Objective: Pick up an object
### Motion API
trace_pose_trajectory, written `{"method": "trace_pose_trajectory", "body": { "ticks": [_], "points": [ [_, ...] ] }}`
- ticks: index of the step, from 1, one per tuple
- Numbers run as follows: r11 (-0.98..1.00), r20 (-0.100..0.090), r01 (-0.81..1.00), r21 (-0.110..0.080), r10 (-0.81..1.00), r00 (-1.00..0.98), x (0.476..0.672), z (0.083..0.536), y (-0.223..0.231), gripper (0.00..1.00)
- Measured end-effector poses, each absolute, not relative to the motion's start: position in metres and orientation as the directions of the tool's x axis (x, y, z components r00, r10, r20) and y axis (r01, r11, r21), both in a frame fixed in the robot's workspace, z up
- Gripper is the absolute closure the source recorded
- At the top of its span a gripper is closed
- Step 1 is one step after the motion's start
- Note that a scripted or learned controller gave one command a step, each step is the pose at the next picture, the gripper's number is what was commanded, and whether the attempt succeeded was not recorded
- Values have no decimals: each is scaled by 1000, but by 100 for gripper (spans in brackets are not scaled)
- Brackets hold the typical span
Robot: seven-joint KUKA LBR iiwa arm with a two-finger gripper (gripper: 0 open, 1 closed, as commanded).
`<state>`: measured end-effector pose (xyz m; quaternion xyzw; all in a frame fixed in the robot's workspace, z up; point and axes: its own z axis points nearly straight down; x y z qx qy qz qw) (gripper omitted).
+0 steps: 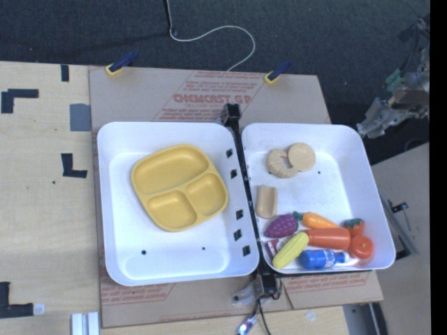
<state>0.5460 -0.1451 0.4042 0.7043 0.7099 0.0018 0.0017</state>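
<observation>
Gripper (404, 103): outside the bins, beyond the right bin's far right corner, over dark floor; its outline is blurred, so how it stands cannot be told.

Right bin (335, 142): holds every loose item, all well apart from the gripper.
- Two round tan biscuit-like pieces (290, 160), touching, near the far edge.
- Tan block (266, 202), beside the left wall.
- Purple grapes (282, 225), carrot (318, 221), corn cob (290, 250), red sausage-shaped piece (328, 239), tomato (360, 246), blue-and-white bottle (323, 259): crowded together along the near edge, several touching.
- Open floor: the far right corner and the middle of the right side.

Left bin (115, 187): a yellow divided plate (180, 186) at centre, bare margin all round it, widest along the near edge.

Cardboard sheet (209, 96) under both bins: red print, partly legible as "CHEMCAST".
</observation>
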Motion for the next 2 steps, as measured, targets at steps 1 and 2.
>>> {"method": "trace_pose_trajectory", "body": {
  "ticks": [1,2],
  "points": [
    [-4,0,1000,-5,1000,4,511,363,-183,100],
    [-5,-1,1000,-5,1000,5,481,326,-224,100]
  ]
}}
